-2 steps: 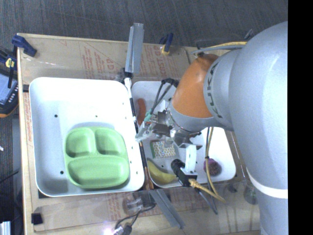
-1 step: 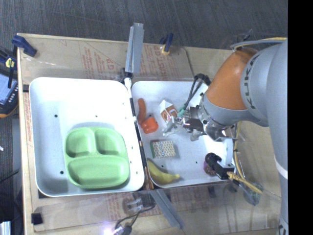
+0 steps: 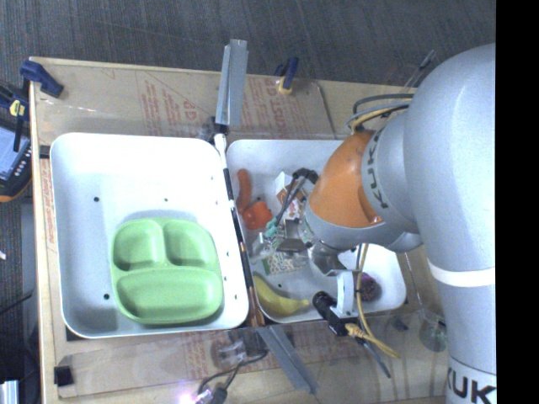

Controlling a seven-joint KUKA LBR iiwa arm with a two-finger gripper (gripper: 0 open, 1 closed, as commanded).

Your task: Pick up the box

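Though tempting to hurry, ignore the tray [image 3: 164,276] in the left bin [image 3: 76,167]. Box [image 3: 280,260] in the right bin [image 3: 253,154], between red toy [image 3: 255,215] and banana [image 3: 282,300], touching or just under the gripper [image 3: 292,225]. Centre over it; close across its short sides. Long axis seemingly up-down in view, tilted; uncertain. Cannot tell gripper's opening or hold.

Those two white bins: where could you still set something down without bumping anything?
The left bin has bare floor along its far side and left wall, around the green divided plate. The right bin is crowded: a carrot, a tomato, a banana and a printed box sit under the arm. Just a bare strip along its far wall remains.
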